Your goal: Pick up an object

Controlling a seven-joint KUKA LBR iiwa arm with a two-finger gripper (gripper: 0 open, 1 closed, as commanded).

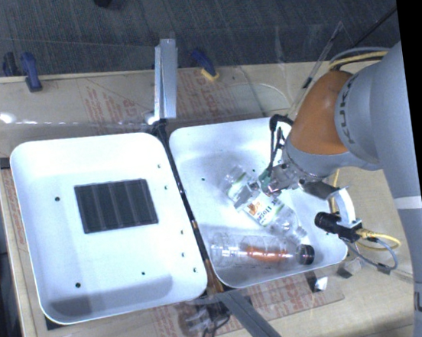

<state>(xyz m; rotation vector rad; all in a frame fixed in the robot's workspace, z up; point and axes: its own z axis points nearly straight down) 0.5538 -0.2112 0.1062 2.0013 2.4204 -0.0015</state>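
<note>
Two shallow white bins sat side by side on the table [18, 228], seen from above at a slant. The left bin [57, 284] carried a dark ribbed rectangular panel [115, 205] near its middle. The right bin [193, 147] held clear plastic things: a small crumpled bottle [256, 203] with a red-and-white label lay near the bin's middle, and a longer clear bottle [257, 253] with an orange-red core and a dark cap lay along the bin's near edge. The grey arm [377, 111], with its orange band [320, 115], reached in over the right bin's right edge. The gripper [273, 183] hung just above the upper right end of the crumpled bottle, close to it or touching it; how far the jaws stood apart could not be told, nor whether anything lay between them. Blue clamps [31, 72] gripped the table's far edge, and a metal bar [164, 77] stood upright behind the gap between the bins.
</note>
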